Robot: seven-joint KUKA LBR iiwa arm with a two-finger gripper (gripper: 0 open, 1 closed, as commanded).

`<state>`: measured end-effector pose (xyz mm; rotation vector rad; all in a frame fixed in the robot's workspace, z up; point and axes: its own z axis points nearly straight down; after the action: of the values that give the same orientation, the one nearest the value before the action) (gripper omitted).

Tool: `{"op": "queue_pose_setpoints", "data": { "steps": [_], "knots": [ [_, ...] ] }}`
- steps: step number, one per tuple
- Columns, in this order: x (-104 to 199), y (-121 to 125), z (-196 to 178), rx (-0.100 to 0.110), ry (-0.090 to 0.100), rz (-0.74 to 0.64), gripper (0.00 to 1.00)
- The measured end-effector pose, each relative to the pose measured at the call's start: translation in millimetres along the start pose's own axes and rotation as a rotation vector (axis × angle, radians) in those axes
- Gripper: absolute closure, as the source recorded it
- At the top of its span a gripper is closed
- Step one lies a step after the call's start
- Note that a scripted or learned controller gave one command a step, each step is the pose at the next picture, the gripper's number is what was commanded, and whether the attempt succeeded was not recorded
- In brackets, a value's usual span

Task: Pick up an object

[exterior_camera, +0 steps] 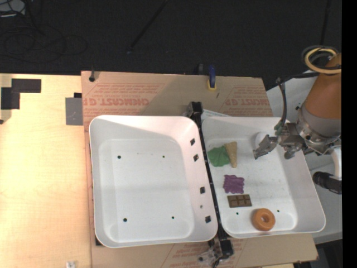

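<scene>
Several small objects lie in the right bin point(301, 200): a green lump point(218, 157), a cream stick point(232, 153) leaning against it, a purple piece point(234, 183), a brown chocolate-bar block point(240, 201) and an orange doughnut point(263, 219). My gripper point(276, 148) hangs over the upper right part of that bin, to the right of the green lump and the cream stick and apart from them. Its fingers stand open with nothing between them.
The left bin point(111, 149) lies beside the right one, with a black clip strip point(201, 166) along their shared edge. Both sit on brown cardboard point(139, 94) over a pale wooden bench point(39, 172). A blue clamp point(212, 77) holds the cardboard's far edge.
</scene>
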<state>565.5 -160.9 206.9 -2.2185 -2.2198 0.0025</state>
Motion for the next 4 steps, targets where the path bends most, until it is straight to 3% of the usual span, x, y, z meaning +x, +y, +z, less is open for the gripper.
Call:
{"op": "queue_pose_setpoints", "data": {
  "steps": [1, 2, 3, 4],
  "knots": [
    [37.4, -33.9, -178.9, -0.020, -0.003, -0.003, 0.00],
    [36.6, -34.2, -178.4, -0.001, -0.002, -0.003, 1.00],
    [56.3, -40.7, -58.3, 0.011, 0.002, -0.001, 1.00],
    [125.3, -43.1, -184.2, -0.014, 0.001, -0.009, 1.00]
  ]
}}
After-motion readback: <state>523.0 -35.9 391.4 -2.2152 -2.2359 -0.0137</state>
